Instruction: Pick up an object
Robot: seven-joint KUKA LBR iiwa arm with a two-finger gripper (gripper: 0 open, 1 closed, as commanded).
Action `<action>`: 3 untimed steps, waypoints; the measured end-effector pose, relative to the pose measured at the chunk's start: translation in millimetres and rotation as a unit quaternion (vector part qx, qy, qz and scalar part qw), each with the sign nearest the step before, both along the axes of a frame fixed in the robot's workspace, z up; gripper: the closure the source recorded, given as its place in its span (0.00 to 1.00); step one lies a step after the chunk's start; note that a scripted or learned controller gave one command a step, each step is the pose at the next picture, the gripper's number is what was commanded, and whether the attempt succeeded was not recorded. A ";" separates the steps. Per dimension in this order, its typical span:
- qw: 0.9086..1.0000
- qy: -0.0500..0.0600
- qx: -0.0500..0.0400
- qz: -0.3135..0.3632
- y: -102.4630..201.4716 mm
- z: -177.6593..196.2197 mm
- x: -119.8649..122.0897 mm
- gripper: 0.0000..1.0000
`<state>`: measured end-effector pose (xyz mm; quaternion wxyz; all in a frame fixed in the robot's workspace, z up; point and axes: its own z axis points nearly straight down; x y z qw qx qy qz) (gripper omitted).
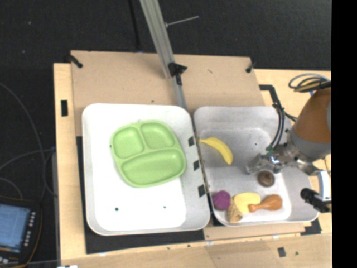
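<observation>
Two shallow white bins sit side by side on the bench. The left bin (100,205) holds a smooth green plastic plate (148,153) with three compartments. The right bin (234,121) holds a curved yellow banana (218,148), its long axis running from upper left to lower right, with a round purple ball (221,199), a pale yellow lump (244,202) and a brown drumstick-shaped toy (266,204) clustered along the near wall. A small round brown object (266,178) lies just below the gripper (268,162), which hangs over the right half of this bin. Whether it holds anything cannot be told. The grey arm (312,124) enters from the right. A metal pole (159,32) crosses the back of the bench.
</observation>
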<state>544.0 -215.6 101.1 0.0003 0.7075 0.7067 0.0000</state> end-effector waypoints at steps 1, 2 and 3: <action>1.000 -0.002 0.000 -0.002 -1.4 11.3 0.7 1.00; 1.000 -0.003 -0.001 0.002 -2.1 55.0 3.2 1.00; 1.000 -0.003 -0.001 0.002 -0.7 99.5 6.6 1.00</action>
